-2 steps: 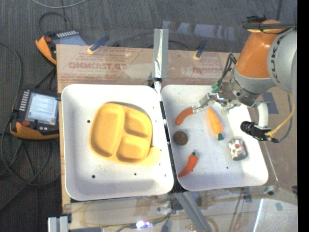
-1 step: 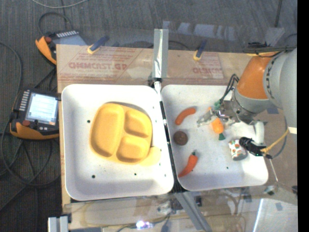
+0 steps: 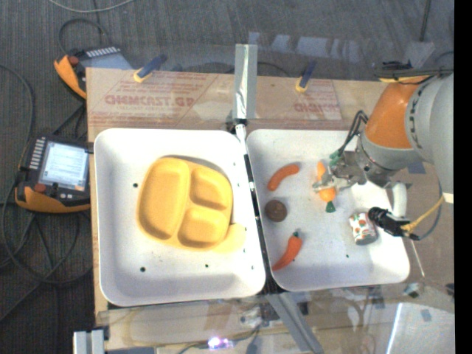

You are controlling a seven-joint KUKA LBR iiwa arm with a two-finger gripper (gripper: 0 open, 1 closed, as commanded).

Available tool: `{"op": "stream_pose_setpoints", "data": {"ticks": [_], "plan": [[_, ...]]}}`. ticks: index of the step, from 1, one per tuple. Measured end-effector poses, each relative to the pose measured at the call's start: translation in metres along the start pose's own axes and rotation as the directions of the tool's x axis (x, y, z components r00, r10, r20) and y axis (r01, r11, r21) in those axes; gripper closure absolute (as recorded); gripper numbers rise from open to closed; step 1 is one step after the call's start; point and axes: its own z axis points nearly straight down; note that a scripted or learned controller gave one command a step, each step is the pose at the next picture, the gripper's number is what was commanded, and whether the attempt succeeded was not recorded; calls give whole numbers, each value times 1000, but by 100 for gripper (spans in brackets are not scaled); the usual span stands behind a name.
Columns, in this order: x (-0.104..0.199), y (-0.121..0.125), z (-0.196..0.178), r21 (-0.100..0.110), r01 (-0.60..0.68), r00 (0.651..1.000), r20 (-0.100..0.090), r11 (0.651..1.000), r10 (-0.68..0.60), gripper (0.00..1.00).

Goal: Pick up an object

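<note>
The right bin (image 3: 383,271) holds several small things. An orange sausage-shaped piece (image 3: 283,175) lies at its upper left, a brown round thing (image 3: 276,210) sits below that, and an orange-red pepper (image 3: 288,250) lies near the front. A small printed can (image 3: 361,228) rests at the right. My gripper (image 3: 333,179) is low in the bin's upper middle, right against a small orange-and-green piece (image 3: 325,191) that partly sticks out from under it. I cannot tell whether that piece is between the fingers.
A yellow divided tray (image 3: 188,201) fills much of the left bin (image 3: 118,271). A raised wall (image 3: 251,198) separates the two bins. The arm's orange band and grey wrist (image 3: 402,124) hang over the right bin's upper right corner.
</note>
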Motion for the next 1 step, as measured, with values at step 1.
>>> {"op": "stream_pose_setpoints", "data": {"ticks": [1], "plan": [[59,63,-105,5,-1,1000,-1,1000,1,100]]}}
